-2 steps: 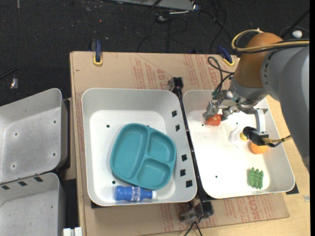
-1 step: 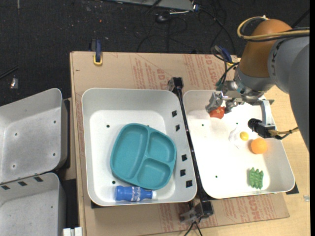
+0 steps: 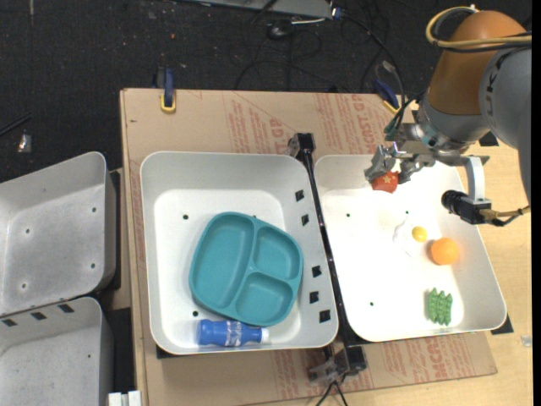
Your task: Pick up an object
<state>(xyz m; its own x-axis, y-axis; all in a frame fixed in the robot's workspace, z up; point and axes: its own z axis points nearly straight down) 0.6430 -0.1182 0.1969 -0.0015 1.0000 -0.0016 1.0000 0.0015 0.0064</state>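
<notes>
My gripper [image 3: 387, 174] hangs over the far left part of the right bin [image 3: 359, 311]. A small red object [image 3: 385, 183] sits between its fingertips, which are shut on it. Also in the right bin are a white and yellow fried-egg toy [image 3: 412, 233], an orange ball [image 3: 443, 250] and a green bumpy piece [image 3: 438, 305] near the front right corner. In the left bin [image 3: 165, 227] lie a teal divided plate [image 3: 247, 269] and a blue bottle [image 3: 230, 334] on its side by the front wall.
The two bins meet at a black-clipped wall [image 3: 317, 244]. A loose white bin [image 3: 51, 218] lies off the bench at the left. The grey arm with its orange band [image 3: 469, 57] comes in from the upper right.
</notes>
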